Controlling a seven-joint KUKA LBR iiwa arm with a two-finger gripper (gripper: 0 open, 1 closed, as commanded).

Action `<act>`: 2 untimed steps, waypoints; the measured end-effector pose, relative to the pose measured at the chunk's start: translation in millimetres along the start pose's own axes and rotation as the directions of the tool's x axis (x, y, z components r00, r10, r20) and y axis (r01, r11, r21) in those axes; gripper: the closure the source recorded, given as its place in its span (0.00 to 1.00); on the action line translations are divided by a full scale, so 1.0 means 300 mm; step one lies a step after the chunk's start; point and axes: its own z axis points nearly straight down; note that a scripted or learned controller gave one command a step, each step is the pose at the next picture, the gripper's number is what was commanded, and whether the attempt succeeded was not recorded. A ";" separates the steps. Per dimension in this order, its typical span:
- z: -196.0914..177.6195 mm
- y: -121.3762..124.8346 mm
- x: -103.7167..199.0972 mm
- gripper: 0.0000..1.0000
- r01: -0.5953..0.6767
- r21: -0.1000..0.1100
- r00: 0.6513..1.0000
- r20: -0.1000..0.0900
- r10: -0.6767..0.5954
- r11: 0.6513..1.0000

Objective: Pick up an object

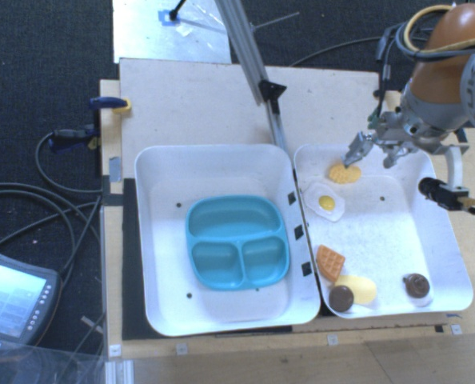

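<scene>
Cookie (344, 173), a round golden-yellow disc, lies flat near the far wall of the right bin (441, 238), and the claw (373, 150) hangs just above it, a little toward its right side. The two fingers stand apart, with nothing between them; one fingertip sits right at the cookie's upper edge.

Doing this step well looks like a matter of centring first. The cookie is thin and flat, so the fingers probably need to straddle it evenly and drop until they nearly touch the bin floor before closing; a grip started from the present offset would likely clip one edge and slide the piece toward the wall. The fried egg (325, 202) lies just beside the cookie on the near-left, so the approach should keep clear of it.

Farther down that bin sit a waffle piece (330, 261), a pale yellow lump (361, 289) and two brown rounds (417, 286). The left bin (161, 238) holds a blue divided plate (237, 241).

No brand, label or readable writing can be made out on any of these things.
</scene>
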 end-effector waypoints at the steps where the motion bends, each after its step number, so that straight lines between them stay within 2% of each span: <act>1: 0.000 0.000 0.000 0.00 0.000 0.000 1.000 0.000 0.000 1.000; 2: 0.184 -0.035 0.002 0.00 -0.006 0.006 1.000 0.000 0.006 1.000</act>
